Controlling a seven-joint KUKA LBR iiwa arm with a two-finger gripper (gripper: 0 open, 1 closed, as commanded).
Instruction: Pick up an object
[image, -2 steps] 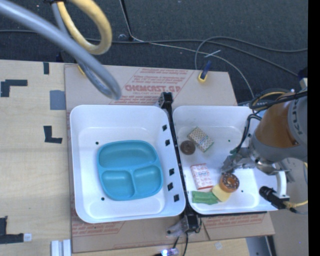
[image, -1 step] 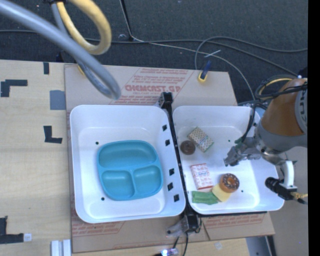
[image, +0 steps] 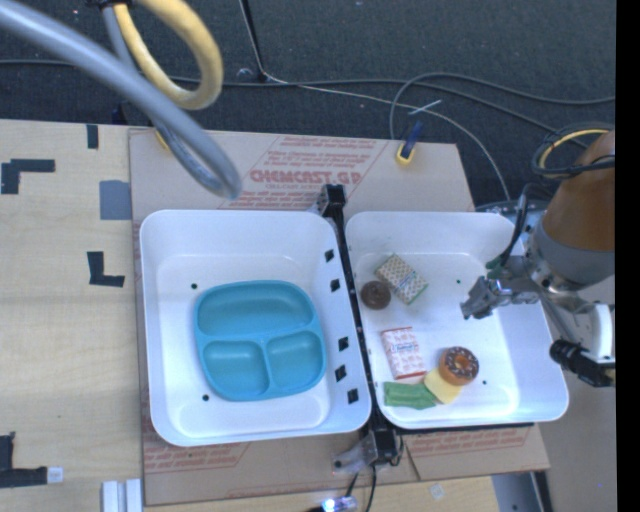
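Blue divided tray (image: 261, 336) in the left bin (image: 165, 260); yellow hose (image: 195, 45) above.

In the right bin (image: 440, 225), the far edge and the middle toward the right wall lie bare, giving open room. The clutter crowds the side by the divider and the near edge: patterned packet (image: 401, 278), brown disc (image: 376, 294), red-and-white sachet (image: 403, 352), donut (image: 459, 365), yellow piece (image: 441, 387), green piece (image: 409, 396). A blue divided plate (image: 260, 336) takes the left bin's (image: 160, 300) middle, leaving only its margins free.
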